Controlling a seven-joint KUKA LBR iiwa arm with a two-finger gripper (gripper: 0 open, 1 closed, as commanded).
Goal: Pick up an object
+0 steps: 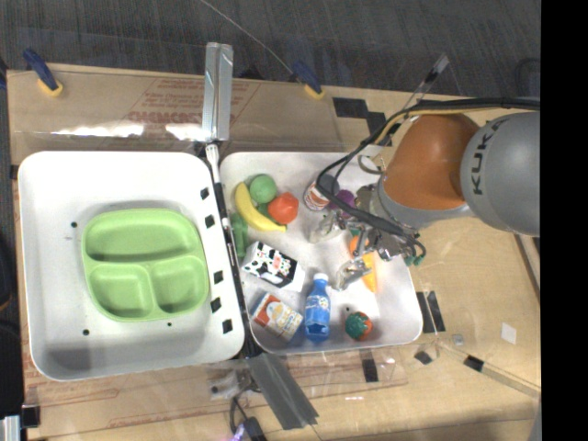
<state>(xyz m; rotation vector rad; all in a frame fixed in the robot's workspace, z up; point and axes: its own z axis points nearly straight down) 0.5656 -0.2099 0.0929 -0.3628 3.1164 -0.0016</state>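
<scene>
Several small toys are lying in the right bin [409,324] you are working over, and nearest the camera you are looking at a blue bottle [317,309] lying between a small carton [278,316] and a red-and-green ball [358,324]; the bottle is looking light, stiff and smooth, so I judge it is going to slip unless you are closing across its middle. Just beyond, a black-and-white patterned card [272,264] is lying flat, thin and awkward to get under. The gripper [354,266] is hanging low over the bin's middle, beside an orange piece [368,274], and I cannot tell how its fingers are standing or whether anything is sitting between them, since cables and the wrist are crowding the spot. Farther back, a yellow banana [250,211], a green ball [263,188] and a red tomato [283,208] are bunching together near the bin's far left corner; they are looking like hard, light plastic, and the round ones are likely rolling away under a push. The bin floor is looking white and slick. To the left, the other bin [37,246] is holding a green divided tray [144,263]. Both are sitting on a tan bench [478,329], with dark carpet [110,7] beyond it.
</scene>
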